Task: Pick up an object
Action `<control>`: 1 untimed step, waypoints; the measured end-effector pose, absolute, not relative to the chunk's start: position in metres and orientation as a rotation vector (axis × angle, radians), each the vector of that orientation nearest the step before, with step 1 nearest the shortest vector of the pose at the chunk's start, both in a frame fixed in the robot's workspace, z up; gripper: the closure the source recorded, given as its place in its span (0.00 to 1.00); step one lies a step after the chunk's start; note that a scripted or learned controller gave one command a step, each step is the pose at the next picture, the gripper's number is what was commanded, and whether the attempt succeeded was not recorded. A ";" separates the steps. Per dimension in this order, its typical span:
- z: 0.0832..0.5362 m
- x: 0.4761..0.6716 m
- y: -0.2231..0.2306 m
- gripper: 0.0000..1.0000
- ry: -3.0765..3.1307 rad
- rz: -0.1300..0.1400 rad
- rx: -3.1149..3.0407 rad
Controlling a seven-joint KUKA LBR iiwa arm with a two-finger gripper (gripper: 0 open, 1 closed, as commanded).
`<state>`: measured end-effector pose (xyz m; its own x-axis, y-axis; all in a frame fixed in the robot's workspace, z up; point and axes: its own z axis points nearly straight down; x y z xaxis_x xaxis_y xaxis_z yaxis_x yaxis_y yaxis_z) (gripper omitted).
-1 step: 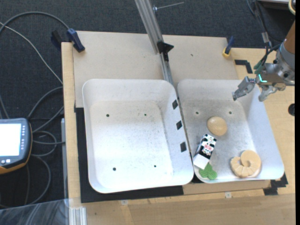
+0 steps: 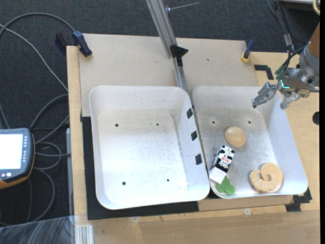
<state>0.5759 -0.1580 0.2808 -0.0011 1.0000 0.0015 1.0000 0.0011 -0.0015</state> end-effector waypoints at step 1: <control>0.238 0.575 -0.161 0.00 -2.218 0.005 -2.217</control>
<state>0.5745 -0.1606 0.2382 0.0000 1.0000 0.0018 1.0000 0.0000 -0.0061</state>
